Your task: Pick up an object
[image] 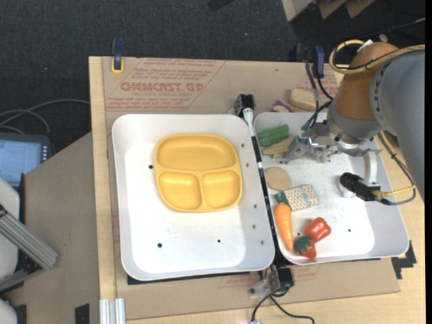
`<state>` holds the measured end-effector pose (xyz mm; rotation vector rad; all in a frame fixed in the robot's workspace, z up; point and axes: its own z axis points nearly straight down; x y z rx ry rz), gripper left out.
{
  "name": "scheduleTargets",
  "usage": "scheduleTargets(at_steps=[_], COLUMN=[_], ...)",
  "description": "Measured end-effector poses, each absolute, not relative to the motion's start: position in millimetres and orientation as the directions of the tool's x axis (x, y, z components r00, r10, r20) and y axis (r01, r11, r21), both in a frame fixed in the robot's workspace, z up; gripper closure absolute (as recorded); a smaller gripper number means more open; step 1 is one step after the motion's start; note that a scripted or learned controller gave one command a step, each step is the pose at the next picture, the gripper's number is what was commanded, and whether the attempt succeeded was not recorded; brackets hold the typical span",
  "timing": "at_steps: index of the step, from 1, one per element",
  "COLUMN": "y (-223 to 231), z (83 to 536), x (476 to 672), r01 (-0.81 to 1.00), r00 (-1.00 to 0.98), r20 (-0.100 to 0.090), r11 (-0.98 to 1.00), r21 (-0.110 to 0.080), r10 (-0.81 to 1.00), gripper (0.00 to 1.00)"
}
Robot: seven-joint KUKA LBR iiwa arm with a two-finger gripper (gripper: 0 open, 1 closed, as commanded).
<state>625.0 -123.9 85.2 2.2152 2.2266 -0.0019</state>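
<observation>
floor (61, 25): dark carpet | bench top (169, 86): brown printed board | cables (27, 113): left floor

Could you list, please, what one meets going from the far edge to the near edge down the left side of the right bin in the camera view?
Green toy → tan round piece → patterned block → carrot → red pepper, all in the right bin.

Robotics lab: bench (169, 79), 2 white bins (135, 181).

bench (169, 86) | carries: left bin (135, 201), right bin (385, 238)
</observation>
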Motion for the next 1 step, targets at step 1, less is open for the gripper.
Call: scheduleTargets(at_steps=[1], y=[-100.9], z=[84.7], x=[652.8], r01=[0.999], r00=[-0.006], r20=[-0.008], r11=[0.006], r21=[-0.038], r10=[1.0], gripper=[0.0])
